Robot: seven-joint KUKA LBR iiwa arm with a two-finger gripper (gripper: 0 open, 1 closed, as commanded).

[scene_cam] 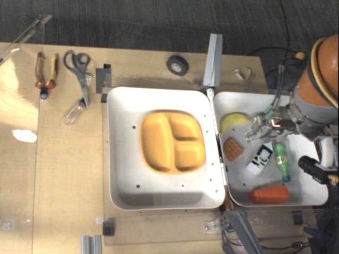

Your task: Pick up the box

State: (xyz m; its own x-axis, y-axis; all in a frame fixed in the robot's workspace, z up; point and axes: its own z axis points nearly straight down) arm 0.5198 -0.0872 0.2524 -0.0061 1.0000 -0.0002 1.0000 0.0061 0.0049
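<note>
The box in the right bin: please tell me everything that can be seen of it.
The box is small and flat, mostly white with black printing on its top face; the print is too small to read. It looks like cardboard. It lies flat on the floor of the right bin, turned at a slant to the bin's walls. A green bottle lies right beside it, seemingly touching its right edge. The gripper is just above it in the picture, and the box is not between its fingers.
</note>
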